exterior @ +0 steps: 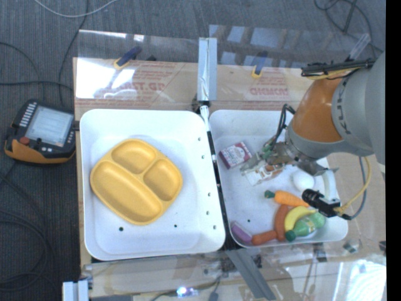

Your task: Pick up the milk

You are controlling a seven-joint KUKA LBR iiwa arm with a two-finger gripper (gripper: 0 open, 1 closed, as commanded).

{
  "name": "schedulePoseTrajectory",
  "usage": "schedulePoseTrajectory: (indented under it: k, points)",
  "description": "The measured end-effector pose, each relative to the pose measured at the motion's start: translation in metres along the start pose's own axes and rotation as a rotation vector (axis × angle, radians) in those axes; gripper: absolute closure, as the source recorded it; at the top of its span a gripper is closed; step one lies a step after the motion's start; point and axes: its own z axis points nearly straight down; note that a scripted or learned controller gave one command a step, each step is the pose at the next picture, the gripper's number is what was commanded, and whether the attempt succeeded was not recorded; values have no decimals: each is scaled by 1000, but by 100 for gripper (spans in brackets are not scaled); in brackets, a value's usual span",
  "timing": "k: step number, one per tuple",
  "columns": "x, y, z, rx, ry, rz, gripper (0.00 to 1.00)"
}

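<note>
arm: grey KUKA arm with orange band (pixel 319 115) reaches in from the right, bent down over the right bin
tool: two-finger tool (pixel 270 160) sits low in the right bin's upper middle, just right of the milk — cannot tell whether it is clenched or released, wrist and cables hide the tips
milk: small pink-and-white milk carton (pixel 235 154) lies on its side on the floor of the right bin, upper left part, near the divider between the bins; nothing is seen gripping it
flat pack: white flat packet (pixel 258 174) lies just below the tool, close to the milk's right side
right bin: shallow white plastic bin (pixel 250 212), holds the milk plus the toy food clustered at its lower right
toy food: white egg-shaped piece (pixel 302 180) by the right wall; orange carrot (pixel 289 198) below it; yellow banana (pixel 298 216) touching a green rounded piece (pixel 306 229); red-orange sausage shape (pixel 270 234); purple eggplant-like piece (pixel 240 232) at the bottom edge
left bin: shallow white plastic bin (pixel 100 124), carries a yellow three-compartment plastic plate (pixel 136 180) — roughly centred, turned at a slant
counter: light wooden counter (pixel 156 83) under both bins
off-counter: orange-and-black teach pendant with screen (pixel 41 132) on the grey carpet to the left
</note>
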Motion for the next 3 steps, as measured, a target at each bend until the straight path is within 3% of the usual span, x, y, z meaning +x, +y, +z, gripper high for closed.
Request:
schedulePoseTrajectory:
  k: [1, 2, 3]
  points:
    - [-10, 22, 6, -8, 2, 116, 0]
    - [-15, 28, -10, -34, -11, 117, 100]
    - [-15, 28, -9, -31, -11, 117, 0]
